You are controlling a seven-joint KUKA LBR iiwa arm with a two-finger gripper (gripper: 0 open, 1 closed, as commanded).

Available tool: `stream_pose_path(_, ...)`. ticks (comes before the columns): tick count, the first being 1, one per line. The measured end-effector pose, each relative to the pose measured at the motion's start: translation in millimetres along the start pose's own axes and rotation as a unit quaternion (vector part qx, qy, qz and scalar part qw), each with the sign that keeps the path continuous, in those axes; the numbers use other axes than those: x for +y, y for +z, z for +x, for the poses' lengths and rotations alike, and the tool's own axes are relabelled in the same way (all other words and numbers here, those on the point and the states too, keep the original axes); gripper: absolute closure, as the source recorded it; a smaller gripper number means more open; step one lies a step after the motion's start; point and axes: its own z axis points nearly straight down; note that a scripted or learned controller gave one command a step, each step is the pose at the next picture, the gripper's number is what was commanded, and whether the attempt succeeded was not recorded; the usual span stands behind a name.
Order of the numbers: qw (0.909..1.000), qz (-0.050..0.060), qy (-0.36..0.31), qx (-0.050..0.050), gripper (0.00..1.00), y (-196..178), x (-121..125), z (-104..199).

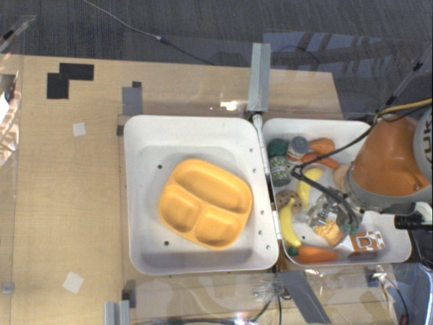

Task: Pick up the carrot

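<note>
The carrot (318, 254) is an orange tapered piece lying flat along the near wall of the right bin (396, 252). My gripper (327, 217) hangs low over the middle of that bin, a little above and behind the carrot and apart from it. Right under the gripper lies a tan, toast-like piece (331, 233). The grey arm with its orange band (387, 160) covers the bin's right part.
The right bin also holds a yellow banana (289, 225), a second yellow piece (308, 181), a cookie (285, 199), a small can (298, 147), orange-red pieces (322, 147) at the back and a small box (367, 242). The left bin (142, 181) holds a yellow divided plate (205, 202).
</note>
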Motion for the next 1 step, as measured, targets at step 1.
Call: stream_pose_path(1,1.0000,0.000,0.000,0.001,0.00,0.5,-0.1,0.4)
